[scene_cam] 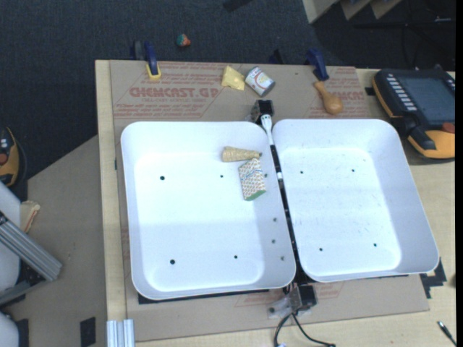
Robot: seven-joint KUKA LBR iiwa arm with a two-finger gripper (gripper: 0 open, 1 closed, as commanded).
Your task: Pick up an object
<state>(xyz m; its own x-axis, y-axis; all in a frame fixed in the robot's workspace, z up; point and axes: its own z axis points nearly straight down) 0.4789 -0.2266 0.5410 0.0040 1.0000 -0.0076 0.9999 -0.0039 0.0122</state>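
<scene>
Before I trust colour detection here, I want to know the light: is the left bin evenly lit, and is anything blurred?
In the camera view, the left bin is uneven: its upper half sits in soft grey shade, its lower half is brighter. The cone and the patterned packet lie in the shaded part and look slightly soft. The right bin is more evenly lit. No hard glare.

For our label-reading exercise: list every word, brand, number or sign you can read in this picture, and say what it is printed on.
"CHEMCAST G P": red print, repeated, on the brown backing board behind the bins; the remaining letters are blurred.
Small carton: markings too small to read.
Patterned packet in the left bin: nothing legible.
Handheld pendant: screen unreadable.
</scene>
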